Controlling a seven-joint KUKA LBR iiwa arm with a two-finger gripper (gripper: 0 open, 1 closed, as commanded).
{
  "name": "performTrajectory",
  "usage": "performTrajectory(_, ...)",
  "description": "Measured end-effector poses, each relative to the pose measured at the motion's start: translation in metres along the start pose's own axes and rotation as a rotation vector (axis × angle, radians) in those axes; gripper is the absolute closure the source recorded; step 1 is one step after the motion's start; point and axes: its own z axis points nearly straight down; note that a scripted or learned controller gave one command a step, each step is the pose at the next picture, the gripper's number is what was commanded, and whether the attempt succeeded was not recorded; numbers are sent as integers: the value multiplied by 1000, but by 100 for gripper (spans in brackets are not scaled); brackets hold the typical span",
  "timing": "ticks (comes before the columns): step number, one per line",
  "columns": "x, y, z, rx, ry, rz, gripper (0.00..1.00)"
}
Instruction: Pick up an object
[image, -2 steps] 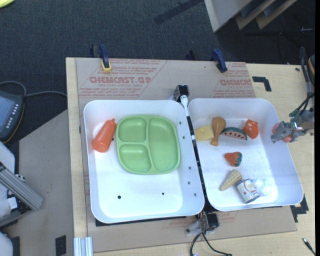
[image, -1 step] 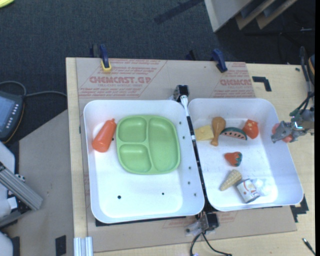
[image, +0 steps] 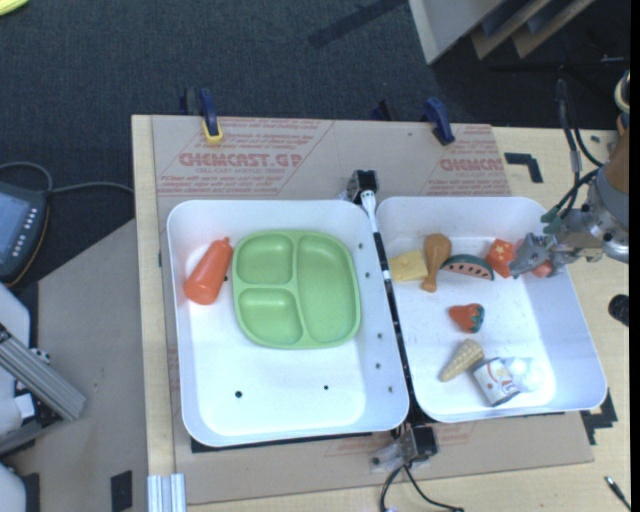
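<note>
Two shallow white plastic bins side by side on a tabletop (image: 300, 150) of pale board printed with red lettering, blue clamps at its far edge. Left bin (image: 200, 400), glossy with rounded corners, carrying a green plate (image: 297, 288) moulded into three compartments and an orange bottle-shaped toy (image: 208, 271) lying just beside the plate's left rim. Right bin (image: 570, 340) scattered with small toy foods: a tan drumstick (image: 434, 260) resting against a yellow wedge (image: 407, 266), a watermelon slice (image: 467, 266) with a dark rind, a red strawberry (image: 466, 317) nearer the middle, a ribbed cream cone (image: 461, 359), and a small white carton (image: 498, 380) lying on its side near the front. Grey arm reaching over the right bin's far right corner, pincer (image: 530, 258) low among the items there, touching or just beside a small orange-red piece (image: 501, 255); cannot tell whether spread or pressed together.
</note>
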Motion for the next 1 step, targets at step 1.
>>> performTrajectory(1,57,2,11,4,1,1,100)
